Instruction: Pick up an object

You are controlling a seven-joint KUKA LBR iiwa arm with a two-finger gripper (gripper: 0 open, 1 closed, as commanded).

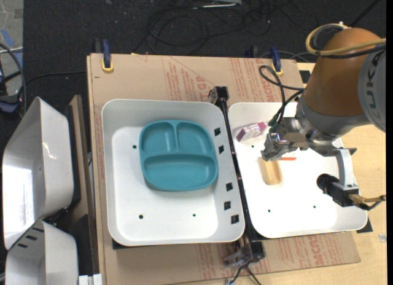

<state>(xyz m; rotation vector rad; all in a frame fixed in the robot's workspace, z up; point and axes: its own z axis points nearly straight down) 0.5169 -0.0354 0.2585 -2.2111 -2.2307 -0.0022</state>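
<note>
My gripper (pixel 274 147) hangs over the right bin (pixel 295 222), its dark fingers pointing down just above the upper end of a tan, cork-like cylinder (pixel 271 172) that lies on the bin floor. A small pink and white packet (pixel 251 131) lies near the bin's back left corner. A thin orange-red stick (pixel 288 158) lies right of the cylinder, partly under the gripper. I see nothing held between the fingers.
The left bin (pixel 123 216) holds a teal divided plate (pixel 178 155). A black fitting with an orange tip (pixel 338 191) sits at the right bin's right side. The orange and grey wrist (pixel 341 81) looms over the bin's back right.
</note>
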